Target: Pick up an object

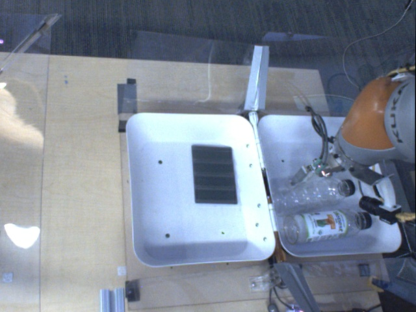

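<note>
The left bin [149,194] held a dark ridged pad [214,174]. In the right bin [286,135], a clear plastic bottle [312,190] lay just below the gripper [320,168], a labelled bottle [325,226] beyond it. Both looked light, slippery and crushable, best grasped mid-body. Finger opening could not be judged.

Pale wooden bench [78,194], perhaps dark carpet [195,12]

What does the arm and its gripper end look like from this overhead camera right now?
The arm is a bulky rounded body, grey with a broad orange band above the wrist. Thin dark cables loop beside it down toward the tool end. The gripper is small and metallic, silver-grey with a spot of green on it, over the right bin. Its fingers are too small to make out.
</note>
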`<state>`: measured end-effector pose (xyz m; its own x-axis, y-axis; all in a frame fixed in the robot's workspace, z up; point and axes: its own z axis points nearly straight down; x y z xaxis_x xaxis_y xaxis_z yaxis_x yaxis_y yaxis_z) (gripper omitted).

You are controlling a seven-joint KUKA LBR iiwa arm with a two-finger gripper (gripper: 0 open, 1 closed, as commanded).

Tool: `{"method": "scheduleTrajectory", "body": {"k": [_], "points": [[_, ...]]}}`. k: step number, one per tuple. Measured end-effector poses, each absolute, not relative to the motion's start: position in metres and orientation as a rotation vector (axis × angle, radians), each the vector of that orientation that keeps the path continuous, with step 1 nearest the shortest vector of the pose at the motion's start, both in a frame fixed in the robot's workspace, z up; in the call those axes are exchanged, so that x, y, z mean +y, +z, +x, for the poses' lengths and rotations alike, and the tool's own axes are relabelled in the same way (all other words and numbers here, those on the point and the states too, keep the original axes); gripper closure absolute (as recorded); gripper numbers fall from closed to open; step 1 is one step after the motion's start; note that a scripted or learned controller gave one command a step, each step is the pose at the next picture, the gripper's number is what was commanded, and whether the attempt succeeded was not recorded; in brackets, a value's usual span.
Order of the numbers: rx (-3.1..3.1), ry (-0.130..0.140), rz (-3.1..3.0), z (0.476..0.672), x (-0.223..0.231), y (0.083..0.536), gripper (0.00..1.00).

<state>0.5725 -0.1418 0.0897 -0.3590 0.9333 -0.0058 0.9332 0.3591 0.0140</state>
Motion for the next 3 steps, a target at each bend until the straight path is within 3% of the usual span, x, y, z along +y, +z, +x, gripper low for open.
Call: {"method": "scheduleTrajectory", "body": {"k": [1,2,3], "points": [[2.394,0.006,2.024,0.537,-0.128,0.173,0.00],[2.438,0.004,1.972,0.505,-0.195,0.093,0.00],[2.360,0.007,2.061,0.540,-0.170,0.197,0.00]]}}
